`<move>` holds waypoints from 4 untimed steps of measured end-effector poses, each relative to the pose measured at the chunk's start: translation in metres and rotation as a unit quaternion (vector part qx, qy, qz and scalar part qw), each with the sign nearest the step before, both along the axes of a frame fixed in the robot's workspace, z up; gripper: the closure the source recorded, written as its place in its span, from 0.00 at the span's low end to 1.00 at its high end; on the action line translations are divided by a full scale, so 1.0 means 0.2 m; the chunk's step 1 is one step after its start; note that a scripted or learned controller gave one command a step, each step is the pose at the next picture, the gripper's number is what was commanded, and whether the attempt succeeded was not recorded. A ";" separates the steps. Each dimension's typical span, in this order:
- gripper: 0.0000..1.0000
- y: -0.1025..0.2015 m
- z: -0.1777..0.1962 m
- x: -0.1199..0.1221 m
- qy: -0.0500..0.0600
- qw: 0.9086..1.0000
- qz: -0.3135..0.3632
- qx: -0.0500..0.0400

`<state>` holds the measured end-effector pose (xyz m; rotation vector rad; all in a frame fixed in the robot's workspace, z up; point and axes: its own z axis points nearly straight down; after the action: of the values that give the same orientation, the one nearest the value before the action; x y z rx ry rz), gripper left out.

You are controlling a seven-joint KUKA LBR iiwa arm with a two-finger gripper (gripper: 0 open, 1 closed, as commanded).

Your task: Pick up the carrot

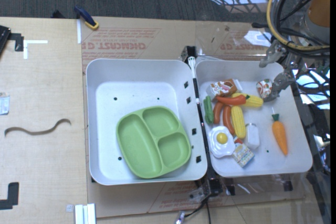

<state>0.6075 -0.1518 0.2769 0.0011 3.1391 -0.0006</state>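
The carrot (280, 135) lies alone at about four o'clock in the right bin (302, 165), well below the gripper (276, 75), whose opening I cannot tell, so a misaligned descent could nudge it against the wall.
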 end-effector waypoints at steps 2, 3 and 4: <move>0.00 -0.35 -0.92 -0.30 0.000 1.000 -0.011 0.000; 1.00 -0.34 -0.87 -0.29 -0.002 1.000 -0.008 -0.001; 0.00 -0.34 -0.87 -0.29 -0.002 1.000 -0.008 -0.001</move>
<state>0.5496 -0.2200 0.1022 0.0276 3.1348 -0.0030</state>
